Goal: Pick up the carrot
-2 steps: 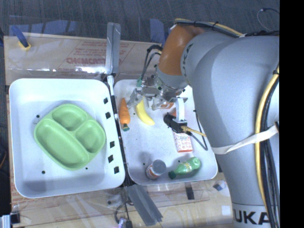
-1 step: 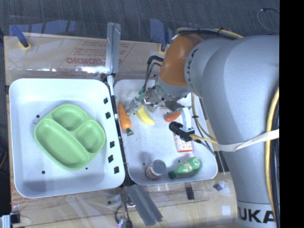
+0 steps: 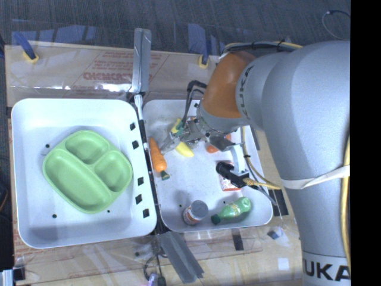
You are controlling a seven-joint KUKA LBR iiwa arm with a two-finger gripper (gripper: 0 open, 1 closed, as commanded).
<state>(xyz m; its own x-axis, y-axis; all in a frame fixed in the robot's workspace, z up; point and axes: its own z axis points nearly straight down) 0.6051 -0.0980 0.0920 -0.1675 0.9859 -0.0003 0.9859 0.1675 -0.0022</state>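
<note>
An orange carrot [image 3: 157, 155] with a green stem end lies in the right bin [image 3: 196, 177], against its left wall. My gripper [image 3: 178, 137] hangs low over the bin's upper middle, just right of the carrot and a short gap from it. It sits over a yellow banana-like piece [image 3: 184, 150]. The grey arm with its orange band [image 3: 225, 94] comes in from the right and covers the bin's upper right part.
A green sectioned plate [image 3: 87, 170] lies in the left bin [image 3: 36, 219]. In the right bin are a small can [image 3: 194, 211], a green bottle [image 3: 232, 211] along the front wall, a red-and-white packet [image 3: 230, 183] and a small orange piece [image 3: 211, 149].
</note>
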